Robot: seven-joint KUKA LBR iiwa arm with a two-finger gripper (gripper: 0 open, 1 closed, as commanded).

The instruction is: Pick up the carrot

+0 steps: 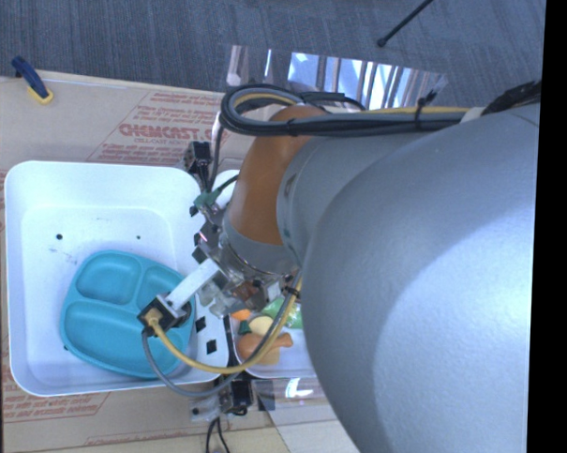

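1. You are looking at the arm [403, 273] reaching in across the right bin [296, 362], its grey body and orange band covering nearly all of that bin.
2. The gripper [238, 299] sits low over the bin's left edge, close to the wall shared with the left bin [41, 191]; whether it is spread or closed, or has anything, you cannot tell here, because wrist hardware and a yellow cable [193, 358] hide it.
3. An orange piece [252, 344] near the right bin's front-left corner is probably the carrot, lying beside something green [284, 310], just below the wrist.
4. The blue divided plate [120, 312] lies in the left bin's front half, apart from the work.
5. Judge this as the approach or descent stage: no lift is evident.
6. Next, you need the tool centred over the orange piece, clear of the green neighbour and the bin wall, before closing.
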